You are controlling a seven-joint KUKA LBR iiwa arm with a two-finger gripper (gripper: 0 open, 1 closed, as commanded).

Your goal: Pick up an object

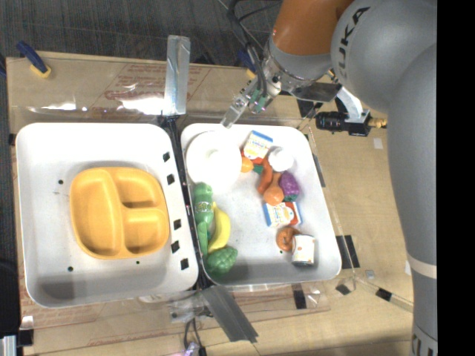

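My gripper point(236, 113) hangs above the far rim of the right bin point(319, 221), near its back left corner, pointing down and left. Nothing shows in it. In that bin lie a white plate point(210, 162), a small blue and white carton point(257, 144), a white round lid point(281, 159), a carrot point(264, 176), purple grapes point(289, 185), an orange ball point(273, 196), a flat packet point(280, 213), a brown piece point(286, 237) and a white cup point(303, 251). Along its left wall are a green cucumber point(202, 199), a banana point(220, 228) and a green leafy toy point(221, 259).
The left bin point(37, 162) holds a yellow divided tray point(119, 211). A silver tape strip point(177, 76) stands behind the two bins. The grey arm point(386, 43) fills the upper right, with black cables on the bench behind it.
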